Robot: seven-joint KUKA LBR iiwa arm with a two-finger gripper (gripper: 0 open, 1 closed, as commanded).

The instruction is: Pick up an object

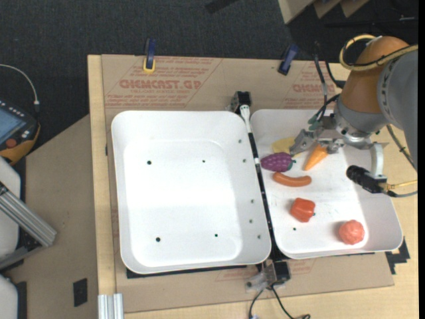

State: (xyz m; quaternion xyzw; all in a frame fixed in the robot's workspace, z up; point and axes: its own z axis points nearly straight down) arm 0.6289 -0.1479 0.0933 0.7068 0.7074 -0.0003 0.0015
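Observation:
The right bin holds several toy foods. An orange carrot lies tilted near its far side, next to a purple grape bunch. A yellow piece pokes out behind the grapes. In front of them lie a red-orange sausage, a red pepper and a pinkish-red round fruit. My gripper hangs low over the far part of this bin, right above the carrot's thick end. I cannot make out anything held in it.
The left bin stands alongside, its rim meeting the right bin's at a black divider. Both rest on a cardboard sheet held by blue clamps at the far edge. The arm comes in from the right.

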